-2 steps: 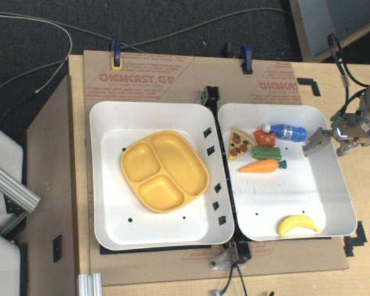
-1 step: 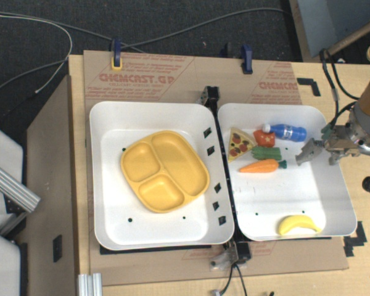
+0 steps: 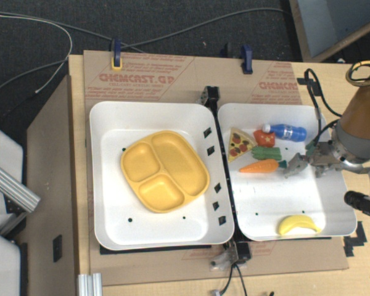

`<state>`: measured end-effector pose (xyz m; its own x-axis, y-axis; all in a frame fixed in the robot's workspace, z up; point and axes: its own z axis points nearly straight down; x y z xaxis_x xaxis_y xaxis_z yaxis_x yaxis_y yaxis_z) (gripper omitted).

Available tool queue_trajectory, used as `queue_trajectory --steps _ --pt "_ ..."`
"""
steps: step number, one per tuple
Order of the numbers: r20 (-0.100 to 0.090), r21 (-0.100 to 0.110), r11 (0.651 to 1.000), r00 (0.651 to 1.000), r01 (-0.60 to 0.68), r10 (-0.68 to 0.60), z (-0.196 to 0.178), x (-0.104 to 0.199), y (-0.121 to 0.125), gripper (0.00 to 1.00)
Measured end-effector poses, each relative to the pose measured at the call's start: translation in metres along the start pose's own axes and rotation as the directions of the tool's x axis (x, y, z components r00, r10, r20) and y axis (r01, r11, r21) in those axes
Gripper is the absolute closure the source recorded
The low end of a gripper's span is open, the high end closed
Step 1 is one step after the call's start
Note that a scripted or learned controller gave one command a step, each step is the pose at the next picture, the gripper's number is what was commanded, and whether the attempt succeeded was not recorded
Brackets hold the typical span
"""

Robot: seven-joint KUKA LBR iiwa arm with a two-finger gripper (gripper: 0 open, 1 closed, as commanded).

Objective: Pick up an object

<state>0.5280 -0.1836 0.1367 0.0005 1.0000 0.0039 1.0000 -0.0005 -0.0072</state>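
Observation:
The right bin (image 3: 296, 214) holds several toys. A pizza slice (image 3: 239, 144) lies at its upper left, with a red piece (image 3: 264, 138) and a blue bottle (image 3: 288, 132) to its right. An orange carrot (image 3: 259, 167) lies below them, and a yellow banana (image 3: 299, 225) rests near the front wall. My gripper (image 3: 302, 163) hangs low over the bin's right half, just right of the carrot's green end and below the bottle. Nothing visible is held in it.
The left bin (image 3: 105, 184) holds a yellow divided plate (image 3: 164, 170). A black divider with clips (image 3: 217, 165) runs between the bins. Cables (image 3: 317, 100) trail along the arm at the right. A cardboard sheet (image 3: 172, 73) lies under both bins.

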Motion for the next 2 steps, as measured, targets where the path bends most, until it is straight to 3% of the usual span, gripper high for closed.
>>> queue_trajectory --steps 1,2 --pt "0.003 -0.008 1.000 1.000 0.000 0.000 -0.015 0.000 0.002 1.00" --pt "0.006 -0.013 1.000 1.000 0.003 -0.003 -0.074 -0.001 0.012 1.00"
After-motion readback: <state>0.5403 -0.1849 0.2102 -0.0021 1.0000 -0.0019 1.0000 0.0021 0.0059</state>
